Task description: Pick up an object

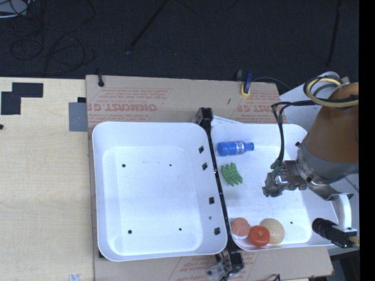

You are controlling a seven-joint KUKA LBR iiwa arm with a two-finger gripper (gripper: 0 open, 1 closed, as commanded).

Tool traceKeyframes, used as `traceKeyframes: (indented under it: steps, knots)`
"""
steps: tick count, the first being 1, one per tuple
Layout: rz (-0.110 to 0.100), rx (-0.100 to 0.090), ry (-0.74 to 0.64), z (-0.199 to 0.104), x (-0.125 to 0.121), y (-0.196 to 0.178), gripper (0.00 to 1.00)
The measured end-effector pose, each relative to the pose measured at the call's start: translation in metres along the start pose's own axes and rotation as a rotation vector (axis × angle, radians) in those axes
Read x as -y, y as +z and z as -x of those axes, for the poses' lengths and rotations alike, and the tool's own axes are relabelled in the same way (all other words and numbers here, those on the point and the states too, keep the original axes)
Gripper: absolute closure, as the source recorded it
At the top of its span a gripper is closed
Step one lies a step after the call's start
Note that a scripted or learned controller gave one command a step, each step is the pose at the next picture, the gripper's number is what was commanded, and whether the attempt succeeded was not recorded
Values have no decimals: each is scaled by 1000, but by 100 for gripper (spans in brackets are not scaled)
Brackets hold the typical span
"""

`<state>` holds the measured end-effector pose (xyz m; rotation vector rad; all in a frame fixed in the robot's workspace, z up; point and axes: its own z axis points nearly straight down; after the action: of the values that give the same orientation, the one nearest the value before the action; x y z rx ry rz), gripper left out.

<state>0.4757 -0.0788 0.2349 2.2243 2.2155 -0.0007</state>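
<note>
Front corner of right bin [293, 242]: red ball [259, 235], tan ball [273, 229] and pink-white piece [239, 227], bunched together, all lying loose.
Hand [275, 187]: low over the bin floor, mid-right; nothing visible in it; released or clenched, cannot tell.
Arm [331, 142]: reaches in from the right, wrist bent down toward the bin.
Green toy [232, 174]: on the floor left of the hand, apart from it.
Blue bottle [235, 148]: on its side, far end.
Left bin [149, 189]: bare.
Progress: 0 objects lifted; pick not yet made.
</note>
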Motion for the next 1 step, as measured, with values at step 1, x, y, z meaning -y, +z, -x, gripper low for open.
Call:
traceKeyframes:
  steps: [1]
  knots:
    - [-3, 3, 6, 123, 1, 11, 100]
